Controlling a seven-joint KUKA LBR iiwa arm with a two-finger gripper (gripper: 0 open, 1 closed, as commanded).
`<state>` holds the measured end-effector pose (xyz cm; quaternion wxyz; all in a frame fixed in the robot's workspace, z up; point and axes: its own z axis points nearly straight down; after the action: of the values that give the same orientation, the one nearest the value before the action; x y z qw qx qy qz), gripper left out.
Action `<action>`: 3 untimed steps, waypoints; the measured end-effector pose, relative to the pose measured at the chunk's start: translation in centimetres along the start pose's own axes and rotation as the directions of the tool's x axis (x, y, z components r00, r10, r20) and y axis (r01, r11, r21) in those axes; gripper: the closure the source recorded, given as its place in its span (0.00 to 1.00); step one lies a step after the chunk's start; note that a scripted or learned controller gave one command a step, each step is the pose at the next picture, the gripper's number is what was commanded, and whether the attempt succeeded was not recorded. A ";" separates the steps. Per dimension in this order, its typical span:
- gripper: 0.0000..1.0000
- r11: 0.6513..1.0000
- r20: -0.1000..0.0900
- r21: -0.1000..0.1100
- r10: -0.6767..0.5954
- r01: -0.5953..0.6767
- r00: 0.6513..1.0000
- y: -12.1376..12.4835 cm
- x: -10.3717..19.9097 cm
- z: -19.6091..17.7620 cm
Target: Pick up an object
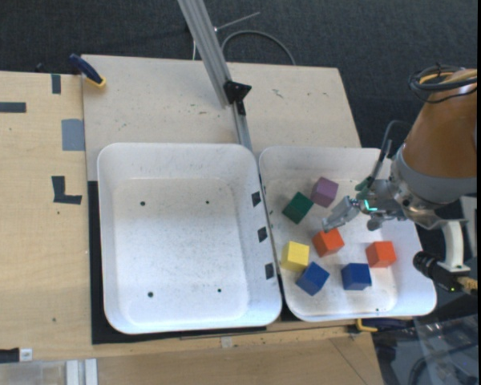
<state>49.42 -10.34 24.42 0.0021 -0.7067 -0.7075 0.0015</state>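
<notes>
While the gripper (339,215) is hovering just above one orange cube (329,241), the right bin (417,299) is holding seven cubes: two orange, two blue, one yellow, one green, one purple. The fingers' state is not visible.

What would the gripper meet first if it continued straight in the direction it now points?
Probably the nearer orange cube: the gripper slants down and to the left, and that cube lies just below its tip. Depth is unclear from this view, so it might instead pass above the cube and reach the yellow cube beyond.
</notes>
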 end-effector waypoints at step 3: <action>0.00 1.000 -0.001 0.004 0.001 -0.001 1.000 -0.8 0.2 10.6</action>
<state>48.54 -10.15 13.82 0.0039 -0.7070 -0.7072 0.0028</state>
